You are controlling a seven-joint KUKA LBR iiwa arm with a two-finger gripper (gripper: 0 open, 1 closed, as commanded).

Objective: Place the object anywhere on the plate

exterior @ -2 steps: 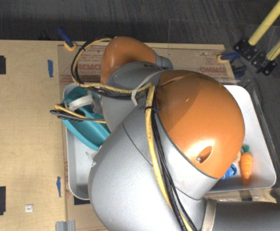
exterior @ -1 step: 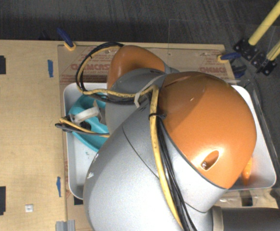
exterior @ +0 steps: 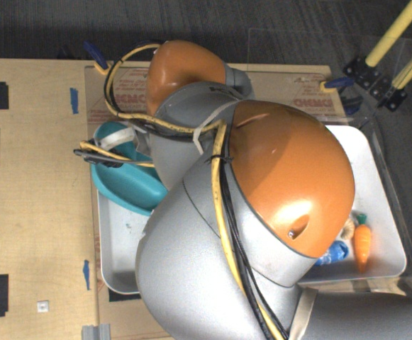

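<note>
A teal plate (exterior: 126,183) lies in the left bin (exterior: 117,261), near its far left corner. Only the plate's left part can be seen, because the arm covers the rest. The grey wrist (exterior: 174,137) with the orange band hangs right over the plate, and my gripper is somewhere beneath it. I cannot make out any object held there. In the right bin (exterior: 388,190), an orange carrot (exterior: 362,244) lies by the near right corner, next to a blue item (exterior: 337,252).
The large grey and orange arm body (exterior: 262,211) spans the middle and covers most of both bins. A cardboard sheet (exterior: 35,190) lies flat to the left of the bins. Yellow-handled clamps (exterior: 383,69) stand at the far right.
</note>
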